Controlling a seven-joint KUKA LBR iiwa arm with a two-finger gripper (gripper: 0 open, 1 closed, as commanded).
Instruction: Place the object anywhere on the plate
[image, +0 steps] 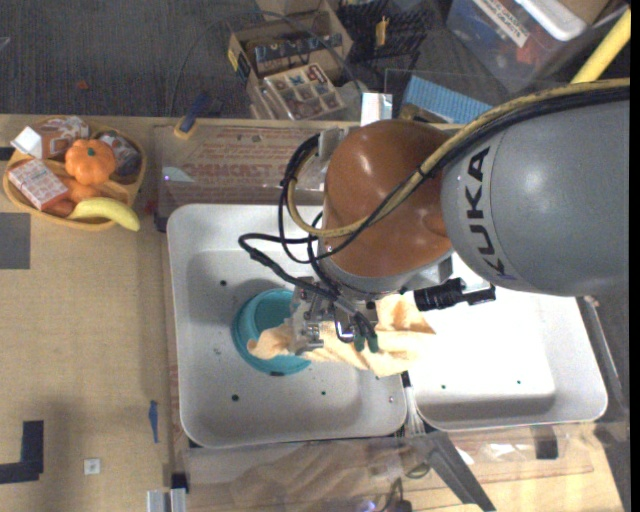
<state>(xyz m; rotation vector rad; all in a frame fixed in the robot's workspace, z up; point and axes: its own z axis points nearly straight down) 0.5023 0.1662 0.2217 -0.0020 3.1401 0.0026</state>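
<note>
White bin (200, 300); floppy yellowish object (375, 350).

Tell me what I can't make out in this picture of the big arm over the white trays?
- The gripper: wrist and cables crowd it in the camera view, so its grip is unreadable.
- The teal plate: its right part is hidden by the gripper.
- The pale yellow object: blurred, partly under the arm, so its identity is unclear.
- The right bin: its upper part is covered by the arm.
</note>
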